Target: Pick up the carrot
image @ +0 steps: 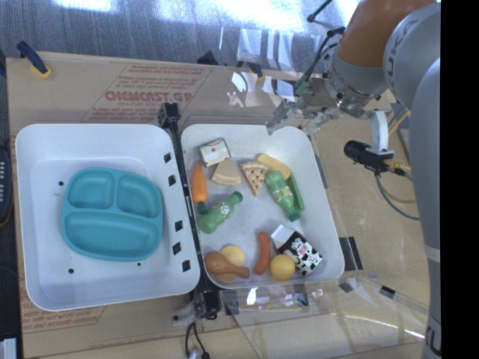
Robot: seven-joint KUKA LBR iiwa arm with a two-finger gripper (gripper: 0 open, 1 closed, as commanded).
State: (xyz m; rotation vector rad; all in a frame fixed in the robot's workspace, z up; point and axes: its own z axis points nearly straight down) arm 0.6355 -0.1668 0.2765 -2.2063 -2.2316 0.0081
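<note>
Carrot [198, 183] is seen lying along the left wall of the right bin [323, 200], just right of frame centre, orange body with the green end toward the bottom. It is flanked by a small green bottle [218, 213] just below it and a cheese wedge [226, 173] just to its right.

Gripper [293, 116] is located above the right bin's top rim, upper right of frame, well apart from the carrot. Nothing is seen between its fingers. Whether the pincer is apart or together cannot be told.

Other contents noted in the right bin: small carton [214, 151] at top, pizza slice [254, 176], larger green bottle [283, 194], sausage [262, 253], drumstick [224, 265], lemon [282, 267], cow-print carton [301, 251].

A teal divided plate [112, 214] is set in the left bin [37, 148], centre left of frame.
</note>
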